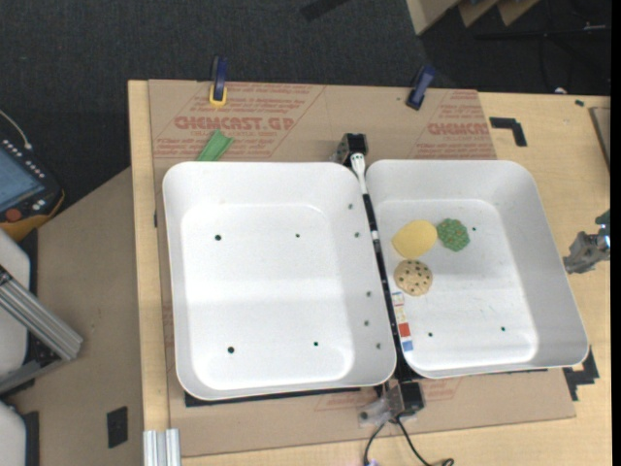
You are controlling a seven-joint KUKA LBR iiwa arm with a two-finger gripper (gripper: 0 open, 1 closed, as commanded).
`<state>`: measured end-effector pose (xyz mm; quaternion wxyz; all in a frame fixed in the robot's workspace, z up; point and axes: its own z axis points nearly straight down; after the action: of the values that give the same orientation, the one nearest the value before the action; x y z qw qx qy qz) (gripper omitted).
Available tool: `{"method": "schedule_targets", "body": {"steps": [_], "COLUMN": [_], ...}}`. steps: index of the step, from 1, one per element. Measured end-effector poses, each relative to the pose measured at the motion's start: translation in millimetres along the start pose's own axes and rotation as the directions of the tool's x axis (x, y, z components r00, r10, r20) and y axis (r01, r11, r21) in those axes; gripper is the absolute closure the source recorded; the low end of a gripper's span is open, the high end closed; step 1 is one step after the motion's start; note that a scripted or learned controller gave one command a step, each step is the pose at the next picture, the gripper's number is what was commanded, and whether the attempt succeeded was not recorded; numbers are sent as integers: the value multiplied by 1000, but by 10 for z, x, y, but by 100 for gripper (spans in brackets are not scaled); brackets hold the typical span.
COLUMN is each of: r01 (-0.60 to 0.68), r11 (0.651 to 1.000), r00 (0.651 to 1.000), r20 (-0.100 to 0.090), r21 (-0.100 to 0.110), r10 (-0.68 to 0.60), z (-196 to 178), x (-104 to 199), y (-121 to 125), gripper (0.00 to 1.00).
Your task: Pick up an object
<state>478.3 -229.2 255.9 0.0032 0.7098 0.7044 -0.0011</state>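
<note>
1. Three small objects were seen lying in the right bin (543,260), near its left wall: a yellow, lemon-like piece (414,238), a green, broccoli-like piece (452,234) just beside it on the right, and a round speckled cookie (414,279) just below the yellow one.
2. All three were resting on the bin floor — none was lifted, and none was touched by the tool.
3. The left bin (262,289) was seen with nothing but its dark floor marks.
4. A small grey part of the gripper (588,249) was seen at the right edge of the picture, just outside the right bin's rim and well apart from the objects.
5. Too little of it was shown for its opening to be judged — it could not be told whether it was open or closed, and nothing was seen in its hold.
6. The task was therefore judged to be barely begun: an object had yet to be chosen, approached, grasped and raised.
</note>
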Motion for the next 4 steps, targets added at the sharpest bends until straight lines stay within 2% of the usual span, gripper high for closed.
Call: {"method": "schedule_targets", "body": {"steps": [1, 2, 3, 4], "r01": [16, 2, 5, 12], "r11": [1000, 1000, 1000, 1000], "r00": [1000, 1000, 1000, 1000], "r20": [-5, -6, -3, -3], "r21": [-4, 6, 0, -7], "r10": [-16, -2, -5, -13], "z": [-392, -241, -265, -1013], "x": [686, 207, 39, 394], "y": [308, -11, 10, 24], "gripper": [100, 100, 100, 100]}}
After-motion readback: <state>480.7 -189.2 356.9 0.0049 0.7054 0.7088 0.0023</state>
